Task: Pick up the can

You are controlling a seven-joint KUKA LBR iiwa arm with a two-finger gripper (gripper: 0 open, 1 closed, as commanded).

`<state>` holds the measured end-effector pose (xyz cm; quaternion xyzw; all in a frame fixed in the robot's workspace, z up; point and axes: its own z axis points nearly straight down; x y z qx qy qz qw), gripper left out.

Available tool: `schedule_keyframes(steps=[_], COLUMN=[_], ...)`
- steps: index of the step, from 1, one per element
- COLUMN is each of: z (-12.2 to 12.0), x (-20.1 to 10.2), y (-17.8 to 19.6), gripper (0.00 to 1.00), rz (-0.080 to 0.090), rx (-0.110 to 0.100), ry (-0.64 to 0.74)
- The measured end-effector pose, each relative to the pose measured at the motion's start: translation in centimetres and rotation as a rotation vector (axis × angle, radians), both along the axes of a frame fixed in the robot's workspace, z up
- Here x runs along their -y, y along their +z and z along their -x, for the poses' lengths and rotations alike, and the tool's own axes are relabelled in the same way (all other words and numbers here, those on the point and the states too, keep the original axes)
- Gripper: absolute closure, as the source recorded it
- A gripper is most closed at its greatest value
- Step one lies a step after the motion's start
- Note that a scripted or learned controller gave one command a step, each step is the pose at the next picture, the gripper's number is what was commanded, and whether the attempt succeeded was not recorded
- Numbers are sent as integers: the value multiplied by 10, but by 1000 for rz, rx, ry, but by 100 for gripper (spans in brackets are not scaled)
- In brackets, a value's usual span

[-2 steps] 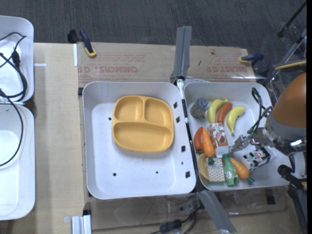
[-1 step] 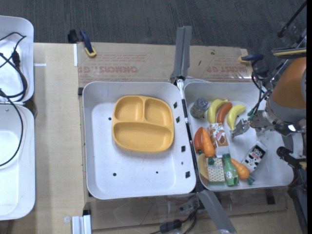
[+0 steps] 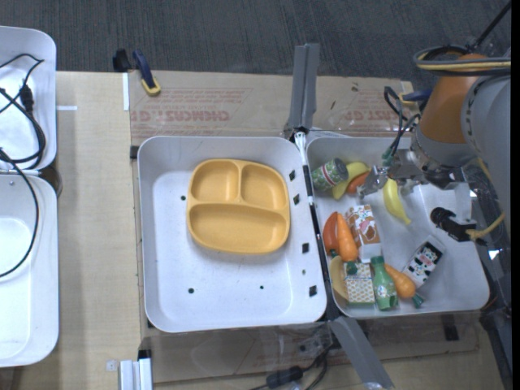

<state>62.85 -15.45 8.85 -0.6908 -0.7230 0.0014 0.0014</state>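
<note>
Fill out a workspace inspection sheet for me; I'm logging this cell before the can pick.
Surface: two white bins side by side on a tan bench; left bin holds a yellow divided plate.
Job's things: can lies on its side at the far left corner of the right bin.
Clutter: bananas, carrots, small cartons, a green bottle, a cow-print carton.
Grippers: gripper sits low in the right bin just right of the can; fingers unclear.
Cables: black cables by the wrist and on the white surface at left.
Surroundings: dark floor, a blue-handled clamp.
</note>
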Motion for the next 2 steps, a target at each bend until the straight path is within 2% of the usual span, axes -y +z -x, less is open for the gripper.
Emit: schedule_keyframes(steps=[1,2], z=[47,-15], x=[-3,-7], y=[0,-3], gripper=[0,0], rz=[-1,-14], rx=[0,-37], ry=[265,478])
